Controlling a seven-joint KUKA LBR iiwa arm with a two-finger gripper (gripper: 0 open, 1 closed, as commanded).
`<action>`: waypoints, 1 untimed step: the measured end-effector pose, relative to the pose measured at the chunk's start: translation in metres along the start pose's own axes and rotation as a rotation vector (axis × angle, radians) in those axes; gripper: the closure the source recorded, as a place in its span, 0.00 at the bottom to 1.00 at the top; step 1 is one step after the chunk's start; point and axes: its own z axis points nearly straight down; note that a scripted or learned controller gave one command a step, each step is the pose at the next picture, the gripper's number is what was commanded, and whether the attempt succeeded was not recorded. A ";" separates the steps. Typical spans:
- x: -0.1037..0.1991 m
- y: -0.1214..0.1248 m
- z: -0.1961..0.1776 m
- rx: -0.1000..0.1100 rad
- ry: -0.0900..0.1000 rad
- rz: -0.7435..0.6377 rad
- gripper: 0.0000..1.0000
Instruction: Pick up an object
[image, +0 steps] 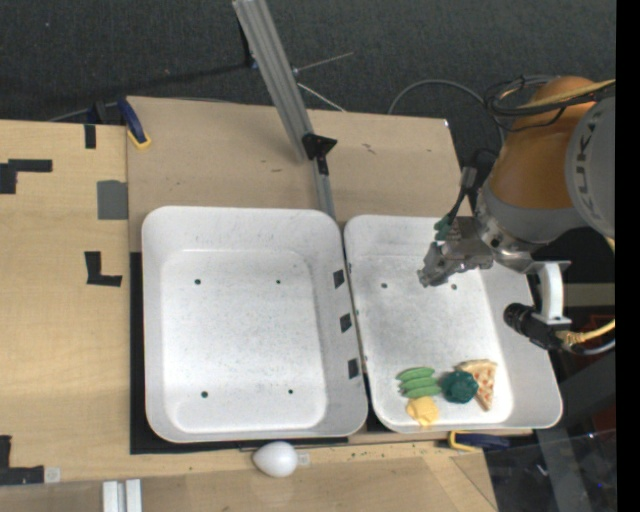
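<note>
While the arm (545, 160) reaches in over the right bin (400, 245), its gripper (437, 272) hangs above that bin's far end — whether the fingers are open or closed, I cannot tell. The toys — green pod (418, 380), dark green lump (460, 387), pizza slice (484, 380), yellow piece (424, 409) — cluster at the bin's near end, well apart from the gripper.

The wooden bench (230, 150) bears two white bins (240, 320) — and a white egg-shaped object (275, 459) at its near edge.
</note>
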 end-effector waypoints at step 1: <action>0.050 -0.001 0.010 0.002 -0.001 0.002 1.00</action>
